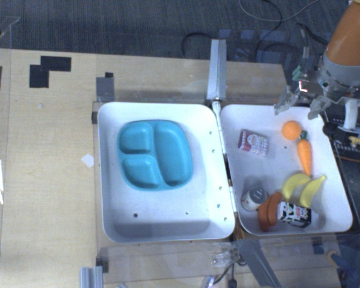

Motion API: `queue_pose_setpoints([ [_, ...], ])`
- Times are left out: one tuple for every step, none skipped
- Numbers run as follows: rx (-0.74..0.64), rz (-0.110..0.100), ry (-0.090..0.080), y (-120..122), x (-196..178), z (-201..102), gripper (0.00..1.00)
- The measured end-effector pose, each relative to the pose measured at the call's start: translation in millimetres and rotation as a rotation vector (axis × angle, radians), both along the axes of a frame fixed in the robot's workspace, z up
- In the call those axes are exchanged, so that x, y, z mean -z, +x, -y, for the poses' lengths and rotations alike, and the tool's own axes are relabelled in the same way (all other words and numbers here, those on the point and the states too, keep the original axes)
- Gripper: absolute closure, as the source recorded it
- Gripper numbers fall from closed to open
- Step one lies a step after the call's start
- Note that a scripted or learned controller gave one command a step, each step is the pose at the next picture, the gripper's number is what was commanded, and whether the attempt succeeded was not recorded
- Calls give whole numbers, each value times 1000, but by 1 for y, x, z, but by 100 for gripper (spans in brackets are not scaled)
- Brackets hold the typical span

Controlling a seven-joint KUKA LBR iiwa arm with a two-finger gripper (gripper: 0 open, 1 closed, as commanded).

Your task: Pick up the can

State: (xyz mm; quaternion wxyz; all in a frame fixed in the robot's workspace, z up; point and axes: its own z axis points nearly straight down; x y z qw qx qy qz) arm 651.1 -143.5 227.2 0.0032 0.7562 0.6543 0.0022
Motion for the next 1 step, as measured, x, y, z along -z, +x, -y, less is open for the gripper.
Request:
queue_pose_setpoints([
  [-126, -1, 0, 11, 27, -11, 0],
])
